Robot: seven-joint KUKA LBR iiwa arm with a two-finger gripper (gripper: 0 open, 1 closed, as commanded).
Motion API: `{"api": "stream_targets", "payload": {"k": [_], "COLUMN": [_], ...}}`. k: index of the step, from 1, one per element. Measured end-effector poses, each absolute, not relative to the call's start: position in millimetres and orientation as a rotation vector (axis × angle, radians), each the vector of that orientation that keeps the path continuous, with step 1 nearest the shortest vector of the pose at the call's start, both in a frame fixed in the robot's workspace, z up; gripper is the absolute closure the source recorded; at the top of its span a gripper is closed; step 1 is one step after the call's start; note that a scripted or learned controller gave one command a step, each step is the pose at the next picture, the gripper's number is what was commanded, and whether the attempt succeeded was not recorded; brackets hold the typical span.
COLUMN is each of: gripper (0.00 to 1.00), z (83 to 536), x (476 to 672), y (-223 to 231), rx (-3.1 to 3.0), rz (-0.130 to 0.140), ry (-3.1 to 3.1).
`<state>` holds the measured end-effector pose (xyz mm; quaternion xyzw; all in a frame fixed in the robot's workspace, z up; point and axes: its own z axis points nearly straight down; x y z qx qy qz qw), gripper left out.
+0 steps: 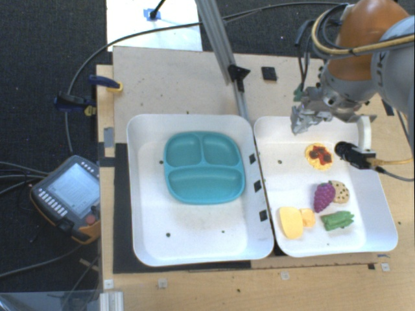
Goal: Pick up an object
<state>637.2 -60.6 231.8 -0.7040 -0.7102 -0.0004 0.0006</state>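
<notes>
Nothing is picked yet: the gripper (302, 123) hovers over the right white bin's (376, 238) far edge, holding nothing, fingers seemingly together; the round pizza-like toy (319, 157) lies nearby.

1 fixed camera sits high above the table (194, 83), looking down at a slant. It frames both white bins (194, 193), the arm (369, 37) entering from the right.

Open floor is lying across the right bin (272, 173) from nine to twelve o'clock. Toy food (322, 196) is crowding three to six. A teal plate (204, 167) is occupying the left bin's (146, 193) centre.
</notes>
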Motion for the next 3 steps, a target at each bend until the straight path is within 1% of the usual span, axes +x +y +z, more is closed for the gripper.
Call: {"api": "stream_targets", "payload": {"k": [1,2,3], "gripper": [1.0,1.0,1.0], "z": [221,232,223], "x": [613.9,590.3,574.5], "y": [-7,45,100], "rx": [-2.209,-2.208,-2.208], "rz": [-0.001,-0.002,-0.002], "ry": [-2.23,-2.231,-2.231]}}
